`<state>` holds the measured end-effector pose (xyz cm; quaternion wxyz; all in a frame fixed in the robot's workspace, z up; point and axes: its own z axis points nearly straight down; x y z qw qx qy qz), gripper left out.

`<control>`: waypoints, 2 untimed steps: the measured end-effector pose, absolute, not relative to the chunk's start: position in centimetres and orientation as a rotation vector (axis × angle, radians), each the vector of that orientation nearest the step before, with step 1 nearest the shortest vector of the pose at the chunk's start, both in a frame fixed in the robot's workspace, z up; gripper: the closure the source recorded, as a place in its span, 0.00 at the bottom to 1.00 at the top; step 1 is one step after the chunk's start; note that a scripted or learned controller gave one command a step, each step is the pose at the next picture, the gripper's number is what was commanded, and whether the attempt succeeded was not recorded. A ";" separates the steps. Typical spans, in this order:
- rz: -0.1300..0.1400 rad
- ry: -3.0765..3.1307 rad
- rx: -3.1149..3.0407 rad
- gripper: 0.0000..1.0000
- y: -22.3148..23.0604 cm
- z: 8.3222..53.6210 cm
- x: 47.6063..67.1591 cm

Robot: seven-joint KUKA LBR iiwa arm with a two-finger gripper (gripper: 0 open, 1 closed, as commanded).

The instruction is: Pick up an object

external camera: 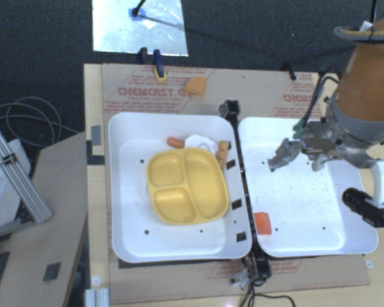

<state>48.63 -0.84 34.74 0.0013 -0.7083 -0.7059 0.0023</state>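
The arm reaches in over the right bin (355, 238), and its end effector (283, 156) hangs above that bin's upper left part with nothing between its fingers. From where I stand I cannot tell how wide they are set; the tip is small and grey against the white floor.

The nearest thing to take is the small orange-red block (262, 222), below the end effector and a little to its left, tucked into the bin's near left corner close to the wall. Farther left, across the divider, the left bin (125, 235) holds a yellow divided plate (185, 185), with a small orange sausage-like piece (175, 142), a white piece (201, 143) and a tan peg (223, 153) along its far edge.

This looks like the approach step, before any grasp. Next, I would guess, it has to shift over the block, come down, and close, minding the wall beside it.
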 end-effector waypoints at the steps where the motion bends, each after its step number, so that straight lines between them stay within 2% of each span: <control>1: -0.007 -2.231 -2.218 1.00 -0.6 36.3 48.8; 2: -0.019 -2.230 -2.237 1.00 -7.7 54.4 48.6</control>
